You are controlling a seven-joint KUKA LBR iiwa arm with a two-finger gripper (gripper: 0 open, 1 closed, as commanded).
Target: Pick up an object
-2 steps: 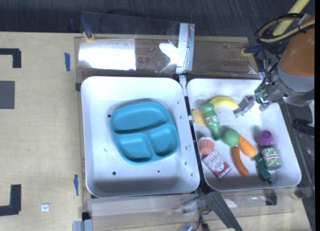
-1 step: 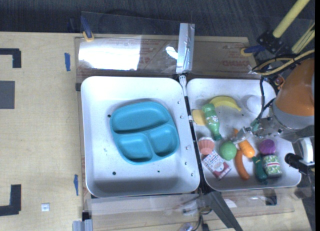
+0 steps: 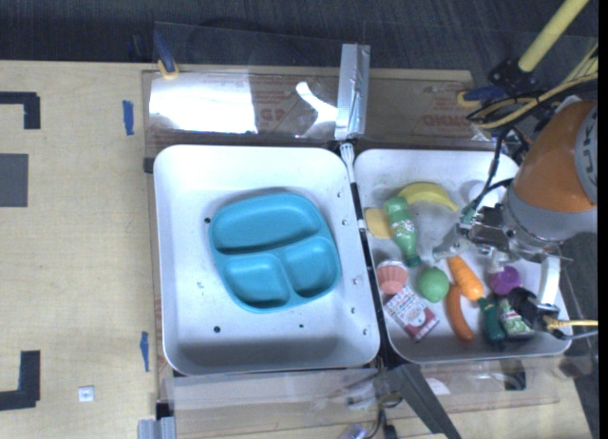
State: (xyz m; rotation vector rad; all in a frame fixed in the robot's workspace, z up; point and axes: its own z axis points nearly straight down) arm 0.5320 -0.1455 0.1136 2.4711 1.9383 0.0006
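The right bin (image 3: 446, 163) holds several toy foods: a yellow banana (image 3: 427, 195), a green bottle (image 3: 404, 230), a pink cupcake (image 3: 391, 277), a green ball (image 3: 433, 284), two orange carrots (image 3: 465, 277) (image 3: 459, 316), a red-and-white packet (image 3: 410, 312), a purple piece (image 3: 503, 280) and a dark green bottle (image 3: 503, 323). My gripper (image 3: 467, 238) hangs low over the right half of this bin, just above the upper carrot and right of the green bottle. Its orange-banded wrist (image 3: 560, 176) covers the bin's right rim.
The left bin (image 3: 180, 190) contains a blue three-compartment plate (image 3: 275, 249). A metal divider (image 3: 351, 95) stands behind the bins. Yellow and black cables (image 3: 513, 95) trail at the upper right. Wooden bench surface (image 3: 66, 238) lies to the left.
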